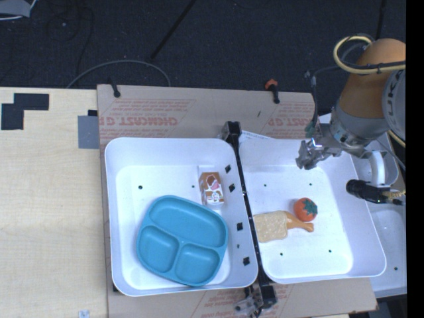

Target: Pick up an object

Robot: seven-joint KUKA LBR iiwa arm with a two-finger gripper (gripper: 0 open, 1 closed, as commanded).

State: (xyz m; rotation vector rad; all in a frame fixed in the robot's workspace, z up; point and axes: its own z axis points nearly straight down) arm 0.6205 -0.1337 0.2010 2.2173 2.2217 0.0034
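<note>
While the end effector point(309, 155) hangs over the right bin's point(371, 244) far edge, nothing is picked yet.
Nearest the camera, a glossy blue divided plate point(182, 239) lies in the left bin point(122, 177), its smooth rounded compartments offering little to pinch; just beyond it sits a small flat printed packet point(212, 188). In the right bin a flat tan paddle-shaped piece point(278, 225) touches a round orange tomato toy point(305, 209), the likeliest target. Farther back, the end effector is small and dark; I cannot tell whether it is apart or together. The tomato could roll from a skewed pinch, and the thin paddle could slip under.
</note>
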